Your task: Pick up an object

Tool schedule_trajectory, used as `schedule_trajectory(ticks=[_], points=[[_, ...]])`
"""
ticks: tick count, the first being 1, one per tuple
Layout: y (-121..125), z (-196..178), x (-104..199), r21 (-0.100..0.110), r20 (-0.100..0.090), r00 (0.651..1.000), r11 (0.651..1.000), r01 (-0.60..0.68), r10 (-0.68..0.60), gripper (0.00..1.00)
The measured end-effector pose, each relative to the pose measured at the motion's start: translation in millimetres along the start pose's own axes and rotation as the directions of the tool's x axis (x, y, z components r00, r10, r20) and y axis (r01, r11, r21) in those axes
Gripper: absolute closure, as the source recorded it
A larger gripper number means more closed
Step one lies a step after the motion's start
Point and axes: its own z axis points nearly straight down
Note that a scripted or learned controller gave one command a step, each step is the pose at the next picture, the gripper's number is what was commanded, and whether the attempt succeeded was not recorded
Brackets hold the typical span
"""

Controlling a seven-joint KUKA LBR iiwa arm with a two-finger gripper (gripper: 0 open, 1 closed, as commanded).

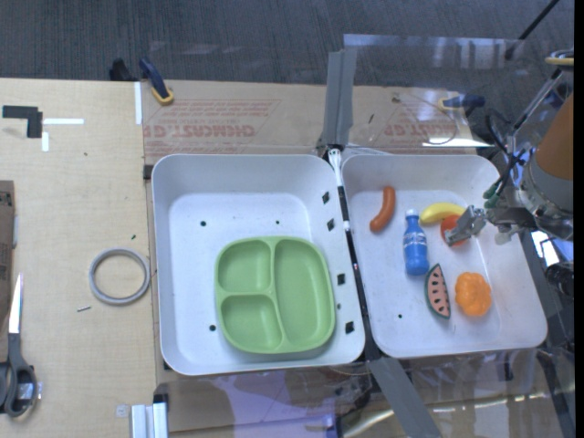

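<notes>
The hand point(472, 222) is seen low over the right bin point(401, 331), near that bin's right wall, with its grey fingers pointing left toward a small red object point(455, 233). One fingertip lies against the top of that red object, but whether the fingers are spread, pressed together or pinching it cannot be told from this view. Just above the red object, a yellow toy banana point(441, 212) is laid near the bin's far edge. To its left, a blue bottle point(415, 243) with a white cap is laid roughly in the middle of the bin, and an orange-red toy sausage point(384, 208) is placed nearer the bin's far left corner. A watermelon slice point(439, 291) and an orange fruit point(474, 294) are set side by side toward the bin's near right corner, close together.

In the left bin point(182, 245), a green divided plate point(274, 294) with three compartments is placed toward the near edge. On the desk point(64, 199), left of the bins, a grey ring point(119, 276) is laid, and scissors point(15, 372) are seen at the desk's near left edge.
</notes>
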Motion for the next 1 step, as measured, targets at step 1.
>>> schedule_trajectory(ticks=[1], points=[[57.0, 102.3, 55.1, -0.003, 0.001, 1.0, 1.0, 0.0, 0.0, 0.0]])
